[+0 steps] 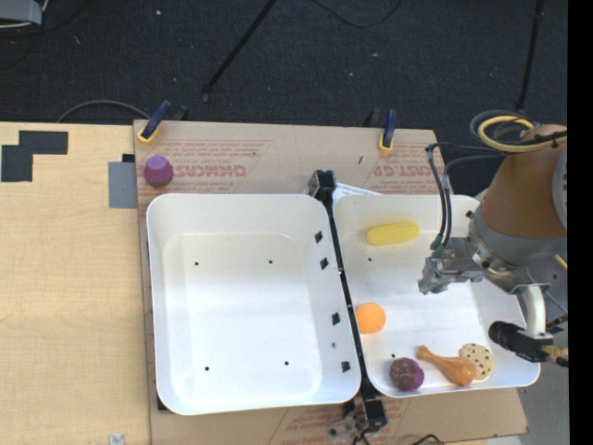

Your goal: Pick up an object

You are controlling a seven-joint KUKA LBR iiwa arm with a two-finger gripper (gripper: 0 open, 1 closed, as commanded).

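Bench: pale wood top (65, 286) on the left; a cardboard sheet (278, 160) with red print lies under the bins, held at its far edge by two clamps (387, 130), one yellow-and-blue at the left corner, one blue further right.
Floor: dark carpet (278, 54) beyond the bench, with cables and thin stand legs crossing it.
Bins: left bin (176, 387) and right bin (408, 392) sit side by side, joined along a black strip (335, 286) with clips.
Off the bins: a purple knob (158, 170) stands on the cardboard just beyond the left bin's far left corner.
Right bin contents: yellow piece (392, 234) at the far side; orange ball (371, 318) near the strip; dark purple ball (406, 374), drumstick (445, 364) and spotted cookie (475, 360) in a row along the near edge.
Hard to tell: the arm (523, 202) is cut off at the right, and its wrist covers the bin's right side.
Gripper: the gripper (435, 281) hangs over the middle of the right bin, near the yellow piece and right of the orange ball; nothing shows between its fingers, and whether they are apart or together cannot be told.
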